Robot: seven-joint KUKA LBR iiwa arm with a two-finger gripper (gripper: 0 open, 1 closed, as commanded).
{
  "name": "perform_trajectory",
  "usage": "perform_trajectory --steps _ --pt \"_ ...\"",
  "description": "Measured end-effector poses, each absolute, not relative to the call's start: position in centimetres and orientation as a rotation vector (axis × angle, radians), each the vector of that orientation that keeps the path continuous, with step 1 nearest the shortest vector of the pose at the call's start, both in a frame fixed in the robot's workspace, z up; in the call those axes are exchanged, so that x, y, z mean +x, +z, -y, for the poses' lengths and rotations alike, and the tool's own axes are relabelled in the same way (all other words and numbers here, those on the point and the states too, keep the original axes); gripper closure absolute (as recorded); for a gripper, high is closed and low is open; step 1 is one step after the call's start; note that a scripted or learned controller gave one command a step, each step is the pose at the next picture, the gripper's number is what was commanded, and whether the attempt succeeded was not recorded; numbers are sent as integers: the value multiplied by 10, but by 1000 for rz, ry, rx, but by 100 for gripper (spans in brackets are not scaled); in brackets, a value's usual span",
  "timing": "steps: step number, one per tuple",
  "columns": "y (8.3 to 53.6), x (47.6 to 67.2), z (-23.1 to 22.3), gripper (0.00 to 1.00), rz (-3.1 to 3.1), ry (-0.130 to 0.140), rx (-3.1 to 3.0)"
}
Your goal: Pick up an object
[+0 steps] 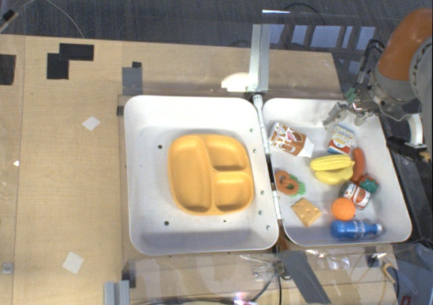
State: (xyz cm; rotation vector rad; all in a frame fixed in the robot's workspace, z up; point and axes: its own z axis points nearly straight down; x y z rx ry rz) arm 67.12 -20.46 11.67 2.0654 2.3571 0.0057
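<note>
The gripper (pixel 346 109) hangs over the right bin's (pixel 400 229) far right corner — whether it is spread or pinched I cannot tell — just beside a small white-and-blue carton (pixel 342 138) near the bin's far edge.

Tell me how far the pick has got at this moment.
Done: nothing lifted; the banana, orange, blue bottle and other items lie in the right bin. In hand: the gripper is over that bin's far end, above the small carton, with nothing visibly between its fingers. Left: descend, grasp, lift.
</note>
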Motion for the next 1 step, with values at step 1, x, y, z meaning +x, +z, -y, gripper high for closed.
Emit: perform_trajectory --steps 1 --pt "100 652 155 0 -2280 21 2118"
